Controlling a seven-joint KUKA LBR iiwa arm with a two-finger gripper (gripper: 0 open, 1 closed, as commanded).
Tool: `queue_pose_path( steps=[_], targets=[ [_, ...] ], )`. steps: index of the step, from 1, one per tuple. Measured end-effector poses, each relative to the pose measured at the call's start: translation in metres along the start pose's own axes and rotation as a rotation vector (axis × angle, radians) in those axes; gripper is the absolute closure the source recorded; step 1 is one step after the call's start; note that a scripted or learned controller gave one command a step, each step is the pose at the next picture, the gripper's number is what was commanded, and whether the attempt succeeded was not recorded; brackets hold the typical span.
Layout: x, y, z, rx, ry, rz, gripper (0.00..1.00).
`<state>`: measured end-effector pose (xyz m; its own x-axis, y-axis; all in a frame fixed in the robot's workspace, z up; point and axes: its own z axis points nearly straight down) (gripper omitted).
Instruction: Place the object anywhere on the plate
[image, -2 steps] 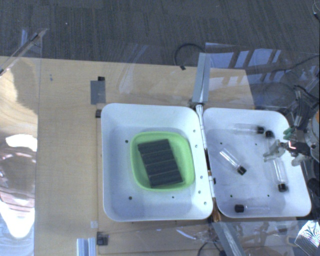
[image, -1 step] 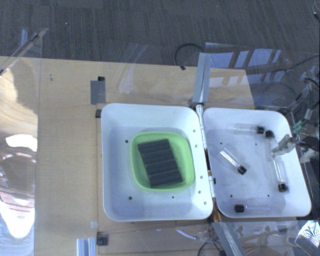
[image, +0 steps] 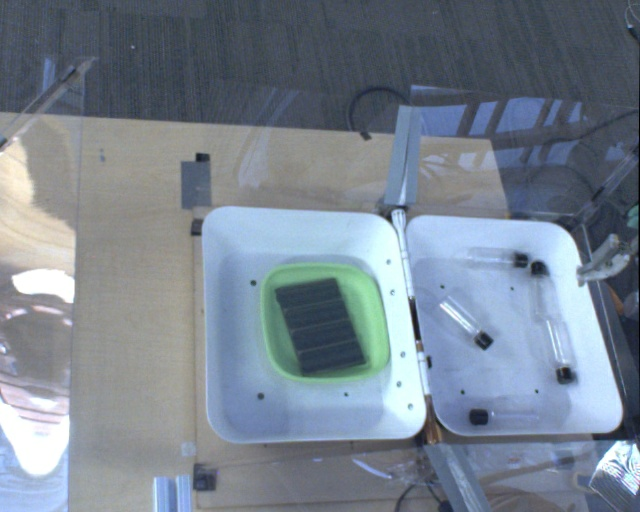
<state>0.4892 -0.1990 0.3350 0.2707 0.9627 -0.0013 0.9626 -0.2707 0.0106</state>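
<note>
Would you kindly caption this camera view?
Dark ridged block on green plate in left bin; four clear vials in right bin.

From my feed the light is bright and even; the white bins (image: 300, 225) look slightly washed out. Strong glare patches sit along the bench's (image: 120, 300) left edge. Shadows are faint, and everything looks a little soft and grainy.

At the right edge of the frame, about mid-height, a small pale grey part of the hand (image: 601, 262) pokes in, slanting down toward the left. It is blurred, and its pose cannot be read further.
</note>
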Motion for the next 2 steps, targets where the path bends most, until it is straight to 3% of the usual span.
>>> queue_pose_path(
  steps=[1,2],
  targets=[
    [0.064,-0.019,0.018,0.005,0.001,0.083,0.0],
    [0.01,-0.004,0.067,0.006,0.0,0.081,0.0]
  ],
)
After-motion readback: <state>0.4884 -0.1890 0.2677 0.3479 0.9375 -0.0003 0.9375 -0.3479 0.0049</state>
